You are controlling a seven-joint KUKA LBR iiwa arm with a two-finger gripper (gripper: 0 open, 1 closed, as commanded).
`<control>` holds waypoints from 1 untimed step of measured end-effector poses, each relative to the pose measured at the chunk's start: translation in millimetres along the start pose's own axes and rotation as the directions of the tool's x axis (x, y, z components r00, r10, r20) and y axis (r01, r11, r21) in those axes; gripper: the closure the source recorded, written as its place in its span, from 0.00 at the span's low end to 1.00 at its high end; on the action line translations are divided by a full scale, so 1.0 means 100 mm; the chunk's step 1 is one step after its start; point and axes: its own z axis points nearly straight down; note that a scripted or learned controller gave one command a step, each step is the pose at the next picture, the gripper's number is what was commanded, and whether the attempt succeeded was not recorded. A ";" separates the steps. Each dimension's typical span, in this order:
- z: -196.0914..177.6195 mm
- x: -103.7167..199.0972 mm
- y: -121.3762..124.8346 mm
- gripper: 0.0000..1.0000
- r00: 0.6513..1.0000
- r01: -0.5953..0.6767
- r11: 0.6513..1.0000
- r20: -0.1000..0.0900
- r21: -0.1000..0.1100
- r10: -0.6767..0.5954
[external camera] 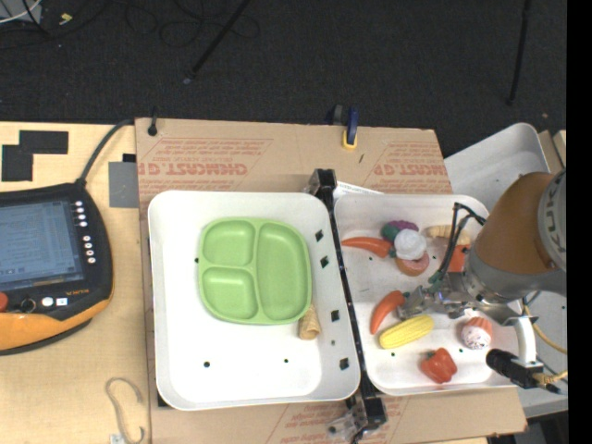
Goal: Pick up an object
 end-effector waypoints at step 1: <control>-0.11 -0.02 0.00 1.00 1.000 -0.007 1.000 0.000 -0.001 0.007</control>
